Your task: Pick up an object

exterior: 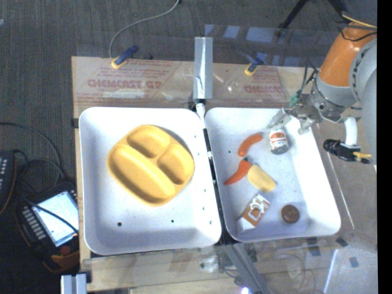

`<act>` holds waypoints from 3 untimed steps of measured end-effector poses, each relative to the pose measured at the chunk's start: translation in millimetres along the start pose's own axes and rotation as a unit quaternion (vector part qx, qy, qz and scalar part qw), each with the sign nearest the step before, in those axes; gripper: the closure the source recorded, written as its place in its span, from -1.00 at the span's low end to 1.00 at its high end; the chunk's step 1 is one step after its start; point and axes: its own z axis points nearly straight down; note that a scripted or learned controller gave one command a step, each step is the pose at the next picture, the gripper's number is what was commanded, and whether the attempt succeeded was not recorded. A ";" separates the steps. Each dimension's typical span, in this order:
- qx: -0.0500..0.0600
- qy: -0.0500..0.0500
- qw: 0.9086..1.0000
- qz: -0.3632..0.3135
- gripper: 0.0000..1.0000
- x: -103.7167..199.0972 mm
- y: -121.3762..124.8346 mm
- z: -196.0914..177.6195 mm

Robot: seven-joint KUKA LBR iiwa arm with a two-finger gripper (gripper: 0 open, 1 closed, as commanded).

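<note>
The gripper (288, 120) hovers at the right bin's (324, 182) upper corner, its fingers spread open just above a small red-and-white can (278, 141). Close beside the can lie two orange chili-shaped pieces (250, 143), a yellow block (261, 179), a small carton (255, 209) and a brown disc (290, 213). A yellow divided plate (151, 163) fills the left bin (98, 225).

We count two white bins on the worktop: the left bin (98, 225) and the right bin (318, 216). In the left bin we see one yellow divided plate (151, 163). In the right bin we count six things: two orange curved pieces, an upper piece (250, 143) and a lower piece (238, 173), one small can (278, 141), one yellow block (261, 179), one small printed packet (255, 210) and one brown round disc (290, 213).
</note>
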 end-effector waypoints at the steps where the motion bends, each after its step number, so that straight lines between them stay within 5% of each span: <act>1: -0.001 0.000 1.000 0.000 -1.00 8.2 9.7 52.5; 2: -0.001 -0.002 1.000 -0.001 1.00 8.8 9.8 43.3; 3: -0.001 0.002 1.000 0.000 1.00 64.4 -30.6 -43.4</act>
